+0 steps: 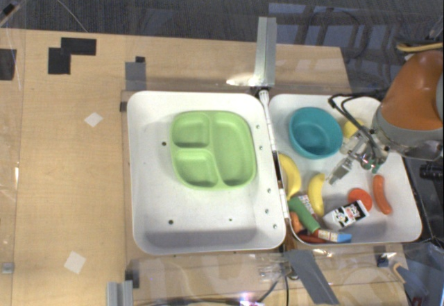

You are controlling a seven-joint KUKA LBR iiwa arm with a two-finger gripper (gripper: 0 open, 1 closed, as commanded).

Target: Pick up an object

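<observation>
The right bin (402,228) holds a teal bowl (316,131), two bananas (289,174) (316,193), a red round piece (359,196), an orange sausage-shaped piece (381,195), a black and white box (345,215) and a red and green piece (304,216). My gripper (349,163) hangs over the middle of this bin, just right of the bowl and above the second banana. It points down and to the left. Nothing shows in its grasp. A small yellow piece (351,128) lies between the bowl and the gripper.
The left bin (149,193) holds a light green divided plate (211,148). A metal post (266,55) stands behind the divider between the two bins. A black cable (347,98) loops over the right bin's back. The orange arm (416,93) covers that bin's right rear corner.
</observation>
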